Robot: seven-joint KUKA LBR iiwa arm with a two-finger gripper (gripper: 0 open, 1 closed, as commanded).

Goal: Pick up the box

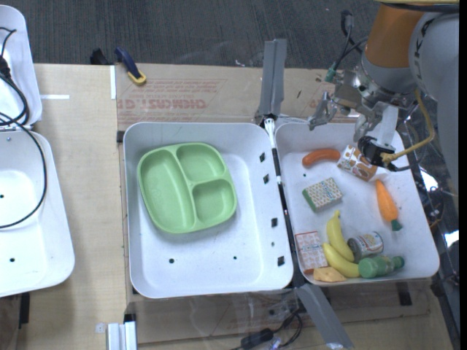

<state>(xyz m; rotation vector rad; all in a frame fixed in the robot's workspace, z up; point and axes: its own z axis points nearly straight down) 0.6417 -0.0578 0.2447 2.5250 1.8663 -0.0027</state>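
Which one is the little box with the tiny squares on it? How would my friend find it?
Look in the right-hand white bin, the one full of toy food. Near its middle, below the red sausage and above the bananas, lies the box. It is the flat, pale green one, tilted, with a grid of small coloured squares on top, unlike the patterned carton by the robot's hand.

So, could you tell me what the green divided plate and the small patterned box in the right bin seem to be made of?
The green divided plate looks like moulded plastic: one even pale green, rounded compartment walls, a soft matte sheen. The small patterned box looks like printed cardboard: flat faces, sharp edges, a fine printed pattern on top, though a plastic toy block cannot be ruled out.
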